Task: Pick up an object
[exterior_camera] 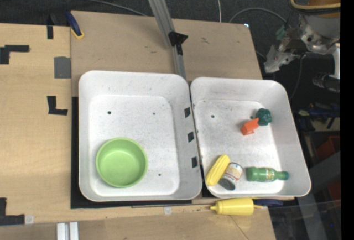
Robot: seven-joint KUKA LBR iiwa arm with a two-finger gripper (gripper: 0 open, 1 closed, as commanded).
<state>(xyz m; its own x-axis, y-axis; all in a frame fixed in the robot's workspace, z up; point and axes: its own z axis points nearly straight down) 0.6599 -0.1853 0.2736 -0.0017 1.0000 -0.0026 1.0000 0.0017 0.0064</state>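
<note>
1. You see the gripper (278, 55) at two o'clock, outside the bins, above the right bin's (287, 95) far corner; whether it is open you cannot tell.
2. In the right bin, the green bottle (265, 175) lies at five o'clock, long axis nine-to-three, cap toward three.
3. The corn (217, 170) lies at seven o'clock, tilted one-to-seven, touching the can (232, 175).
4. The carrot (256, 122) sits at two o'clock, leafy end toward one.
5. The left bin (88, 89) holds a green bowl (121, 162) at seven o'clock.
6. A yellow bottle (234, 207) lies just outside the right bin's near rim, long axis nine-to-three.

Overhead slant view of both bins (188, 123)
</note>
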